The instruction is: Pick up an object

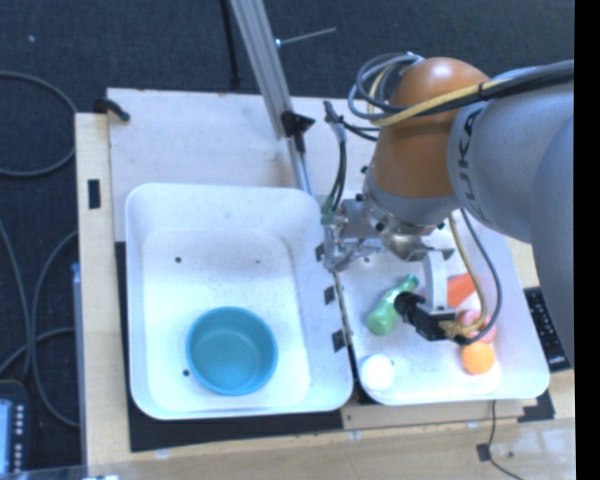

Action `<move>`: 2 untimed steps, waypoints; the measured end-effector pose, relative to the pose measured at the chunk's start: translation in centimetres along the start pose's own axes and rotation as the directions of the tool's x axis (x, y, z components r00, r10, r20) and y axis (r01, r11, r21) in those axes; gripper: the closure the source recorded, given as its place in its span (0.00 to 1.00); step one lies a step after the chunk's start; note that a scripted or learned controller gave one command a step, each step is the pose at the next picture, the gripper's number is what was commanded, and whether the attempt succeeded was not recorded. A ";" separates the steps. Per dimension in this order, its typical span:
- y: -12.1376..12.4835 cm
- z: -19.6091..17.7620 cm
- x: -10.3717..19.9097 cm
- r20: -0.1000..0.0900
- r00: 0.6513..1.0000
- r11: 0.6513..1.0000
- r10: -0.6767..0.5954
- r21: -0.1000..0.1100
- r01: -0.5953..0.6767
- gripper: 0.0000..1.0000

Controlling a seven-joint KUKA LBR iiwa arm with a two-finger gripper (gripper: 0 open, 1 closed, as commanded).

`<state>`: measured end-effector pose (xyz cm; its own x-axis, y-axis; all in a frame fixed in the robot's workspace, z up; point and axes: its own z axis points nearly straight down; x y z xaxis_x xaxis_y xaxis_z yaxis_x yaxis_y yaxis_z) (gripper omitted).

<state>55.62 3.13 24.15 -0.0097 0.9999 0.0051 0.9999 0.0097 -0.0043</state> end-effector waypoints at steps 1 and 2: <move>-1.7 -0.5 4.5 0.001 1.000 1.000 -0.001 0.003 0.001 1.00; -1.6 -0.5 4.2 0.002 1.000 1.000 0.004 0.003 -0.004 0.00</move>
